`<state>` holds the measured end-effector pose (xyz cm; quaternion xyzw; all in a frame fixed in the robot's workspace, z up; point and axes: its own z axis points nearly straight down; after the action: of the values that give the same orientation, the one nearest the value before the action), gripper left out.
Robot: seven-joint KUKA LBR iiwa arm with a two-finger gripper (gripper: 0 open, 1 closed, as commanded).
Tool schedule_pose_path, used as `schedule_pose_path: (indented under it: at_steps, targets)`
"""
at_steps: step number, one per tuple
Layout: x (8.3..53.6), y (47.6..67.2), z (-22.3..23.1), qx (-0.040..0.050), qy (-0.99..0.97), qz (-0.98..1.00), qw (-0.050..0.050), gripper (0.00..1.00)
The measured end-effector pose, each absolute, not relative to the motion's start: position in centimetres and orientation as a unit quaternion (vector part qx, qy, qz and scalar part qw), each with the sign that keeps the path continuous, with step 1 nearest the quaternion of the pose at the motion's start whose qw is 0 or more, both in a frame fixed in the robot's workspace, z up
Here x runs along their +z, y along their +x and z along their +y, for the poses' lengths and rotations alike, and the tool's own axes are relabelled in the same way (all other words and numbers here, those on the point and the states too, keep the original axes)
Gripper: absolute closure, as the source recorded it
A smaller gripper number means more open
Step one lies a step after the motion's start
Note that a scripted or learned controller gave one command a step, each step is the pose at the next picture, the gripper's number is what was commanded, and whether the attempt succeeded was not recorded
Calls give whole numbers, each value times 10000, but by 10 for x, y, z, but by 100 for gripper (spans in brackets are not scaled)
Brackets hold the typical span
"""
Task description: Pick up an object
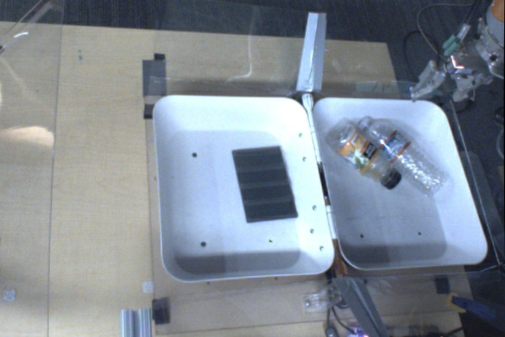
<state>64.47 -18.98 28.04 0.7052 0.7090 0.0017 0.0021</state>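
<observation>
Your clear plastic bottles [384, 151], crumpled and dark-capped, lie in the right shallow white bin [442, 245]; a dark ribbed rectangular pad [264, 184] sits in the left white bin [185, 241]. Your tool [442, 77] hovers beyond the right bin's far corner above the tabletop [79, 170], carrying nothing.

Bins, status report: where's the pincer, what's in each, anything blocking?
Pincer above right bin's far rim, nothing between fingers seen. Bottles in right bin. Dark pad in left bin. Nothing blocking.
</observation>
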Motion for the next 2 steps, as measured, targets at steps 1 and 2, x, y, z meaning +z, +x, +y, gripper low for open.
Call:
schedule_pose_path:
  at_steps: [1,2]
  targets:
    - [120,646,-155,14,6996,7145,14,0]
    - [90,626,-205,30,6288,7775,53,0]
